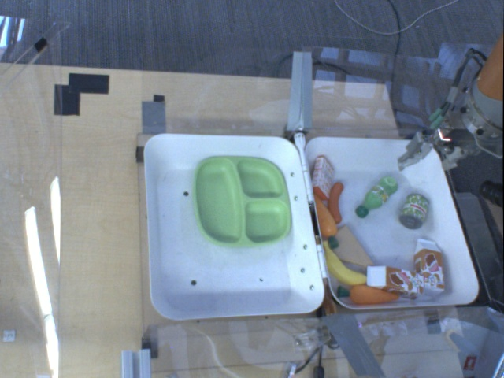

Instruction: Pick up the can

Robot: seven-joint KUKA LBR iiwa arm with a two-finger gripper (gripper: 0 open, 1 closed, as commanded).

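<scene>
The right bin (465, 290) holds a cluster of items along its near edge: a carrot (372, 294), a banana (342, 267) and a red-and-white carton (425, 272), the carton at about 5 o'clock in the bin. A second carrot (326, 221) lies against the left wall at 9 o'clock.

The can (414, 209) rests on the floor of the right bin at roughly 3 o'clock, near the right wall. It touches no other item. A green bottle (377, 196) lies tilted just beside it, toward 10 o'clock from the can. A red sausage (336, 199) and a wrapped packet (321, 172) lie near the far left corner.

The left bin (165, 235) contains a green divided tray (241, 199) at its centre.

The gripper (429, 147) hangs over the far right corner of the right bin, at 12 o'clock from the can and apart from it. Its fingers are spread and hold nothing.
</scene>
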